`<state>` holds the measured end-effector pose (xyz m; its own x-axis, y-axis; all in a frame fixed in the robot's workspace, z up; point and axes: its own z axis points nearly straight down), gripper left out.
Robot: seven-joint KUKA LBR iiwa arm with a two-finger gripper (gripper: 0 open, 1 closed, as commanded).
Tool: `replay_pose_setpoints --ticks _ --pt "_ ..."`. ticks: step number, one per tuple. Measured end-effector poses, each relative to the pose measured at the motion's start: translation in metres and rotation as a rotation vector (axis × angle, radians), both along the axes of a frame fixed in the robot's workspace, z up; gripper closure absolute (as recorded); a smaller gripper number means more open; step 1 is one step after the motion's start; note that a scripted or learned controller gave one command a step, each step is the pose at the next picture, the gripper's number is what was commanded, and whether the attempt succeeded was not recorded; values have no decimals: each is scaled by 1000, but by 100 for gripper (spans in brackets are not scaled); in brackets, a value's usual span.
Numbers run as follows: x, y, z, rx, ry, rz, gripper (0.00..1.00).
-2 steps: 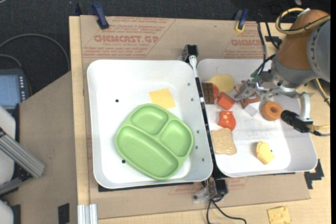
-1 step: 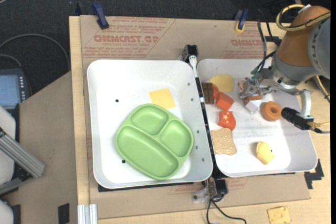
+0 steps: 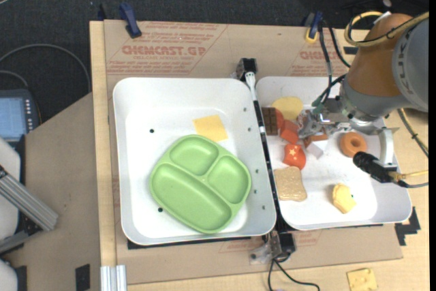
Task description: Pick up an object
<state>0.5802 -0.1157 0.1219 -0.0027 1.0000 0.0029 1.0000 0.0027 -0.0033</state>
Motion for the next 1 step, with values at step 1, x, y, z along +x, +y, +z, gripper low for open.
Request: replay_pose_setpoints --ticks 1 --pt "47 80 68 -1 -14 7 100"
